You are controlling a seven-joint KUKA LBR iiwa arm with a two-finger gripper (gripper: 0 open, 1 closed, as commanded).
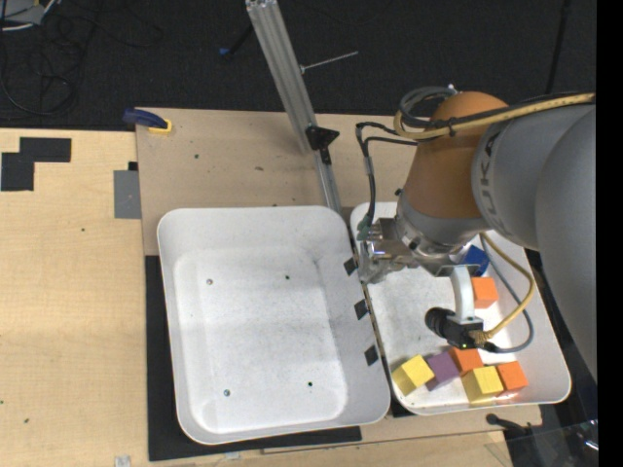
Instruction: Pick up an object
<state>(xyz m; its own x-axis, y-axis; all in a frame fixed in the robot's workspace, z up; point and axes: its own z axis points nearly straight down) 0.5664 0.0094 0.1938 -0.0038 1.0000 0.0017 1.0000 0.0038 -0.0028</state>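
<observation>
**Camera view, looking down at a slant.** The grey arm (545,183), with its orange band (453,163), reaches in from 3 o'clock and hangs over the right bin (409,314). The gripper (378,251) sits toward that bin's 10 o'clock corner, close to the wall beside the left bin (253,319). The wrist covers its tip, so I cannot tell how far it is open or whether it has hold of anything.

The objects for picking are small, plain-coloured cubes, all lying in the right bin.
- Along the 6 o'clock edge lie a yellow cube (414,373) and a purple cube (443,367), touching.
- An orange cube (468,359) is just beside the purple one, at its 3 o'clock.
- At the bin's 5 o'clock corner, a second yellow cube (482,384) and a second orange cube (512,376) rest side by side.
- A third orange cube (484,292) lies apart, toward 3 o'clock.
- A blue piece (475,258) lies at the third orange cube's 12 o'clock, partly hidden by the arm.
</observation>
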